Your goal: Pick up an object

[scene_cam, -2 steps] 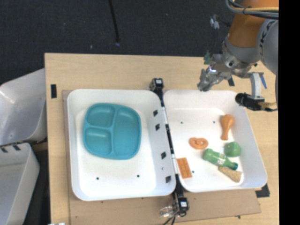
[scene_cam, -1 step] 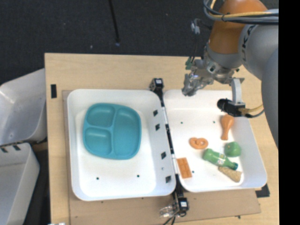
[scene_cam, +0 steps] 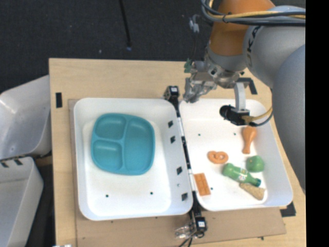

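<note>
1. We see several small objects lying in the right bin point(scene_cam: 277, 192), all loose on its white floor, none of them lifted.
2. Nearest the bin's right wall lies an orange drumstick-shaped toy point(scene_cam: 248, 138), its narrow end pointing toward us.
3. Left of it, near the middle of the bin, sits an orange pretzel-shaped piece point(scene_cam: 217, 157).
4. Below that we find a green bottle-like toy point(scene_cam: 239, 174) lying on its side, with a round green piece point(scene_cam: 255, 163) just beside its upper right.
5. A tan, bread-like piece point(scene_cam: 253, 191) lies touching or just beside the bottle's lower end; we cannot tell which.
6. An orange rectangular block point(scene_cam: 201, 183) rests close to the bin's left wall, well apart from the drumstick.
7. The gripper point(scene_cam: 194, 94) hangs at the far left corner of the right bin, above the divide between the two bins, away from all of these objects.
8. We cannot tell the state of the claw; it is too small and cluttered in the view, and we see nothing held in it.
9. The arm point(scene_cam: 267, 40) reaches in from the right, its orange band point(scene_cam: 236, 19) above the wrist.
10. The left bin point(scene_cam: 82, 189) holds a teal divided plate point(scene_cam: 123, 143), lying flat.
11. Both bins rest on a wooden bench point(scene_cam: 118, 76).
</note>
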`<state>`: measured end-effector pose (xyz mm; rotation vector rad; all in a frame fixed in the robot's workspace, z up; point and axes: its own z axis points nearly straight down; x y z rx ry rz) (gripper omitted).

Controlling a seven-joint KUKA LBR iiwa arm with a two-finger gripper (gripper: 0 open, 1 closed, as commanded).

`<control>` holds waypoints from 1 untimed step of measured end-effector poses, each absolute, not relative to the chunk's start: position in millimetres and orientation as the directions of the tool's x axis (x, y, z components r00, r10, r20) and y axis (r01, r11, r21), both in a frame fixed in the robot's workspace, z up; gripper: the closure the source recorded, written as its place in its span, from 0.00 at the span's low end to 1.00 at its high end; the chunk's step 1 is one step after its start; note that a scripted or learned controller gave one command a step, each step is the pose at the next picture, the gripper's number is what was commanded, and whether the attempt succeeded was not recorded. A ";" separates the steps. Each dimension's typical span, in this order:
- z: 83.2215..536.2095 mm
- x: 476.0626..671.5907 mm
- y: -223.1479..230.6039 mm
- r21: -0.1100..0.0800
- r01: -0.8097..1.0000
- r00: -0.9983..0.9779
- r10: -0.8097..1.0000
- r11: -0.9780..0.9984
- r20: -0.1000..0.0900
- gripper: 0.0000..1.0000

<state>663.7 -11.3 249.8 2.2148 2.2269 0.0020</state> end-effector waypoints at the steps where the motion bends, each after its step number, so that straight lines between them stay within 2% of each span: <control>1: 235.6 659.1 38.4 0.000 1.000 -0.004 1.000 0.004 -0.001 1.00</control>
